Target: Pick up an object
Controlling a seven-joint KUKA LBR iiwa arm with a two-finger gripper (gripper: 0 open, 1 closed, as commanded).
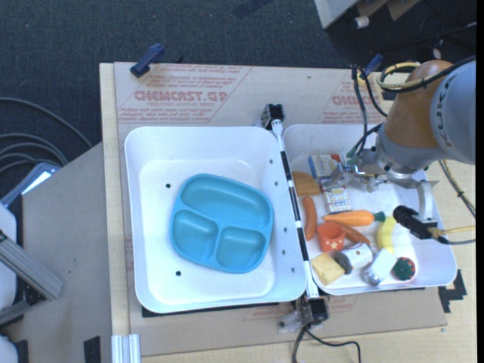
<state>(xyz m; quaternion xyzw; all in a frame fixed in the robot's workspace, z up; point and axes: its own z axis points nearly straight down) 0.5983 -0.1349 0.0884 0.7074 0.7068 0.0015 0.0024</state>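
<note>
I've got the gripper (pixel 342 174) low over the right bin's (pixel 442 267) far-left corner, can't tell its opening or any hold; carrot (pixel 352 218) lies mid-bin, toys crowd the near edge

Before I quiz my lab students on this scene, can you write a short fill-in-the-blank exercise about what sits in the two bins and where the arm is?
1. The blue divided plate lies in the ____ bin of the camera view.
2. That plate has ____ compartments.
3. The toy carrot is coloured ____.
4. The end effector hangs over the ____ bin, among the toy foods.

Missing words: left; three; orange; right
</note>
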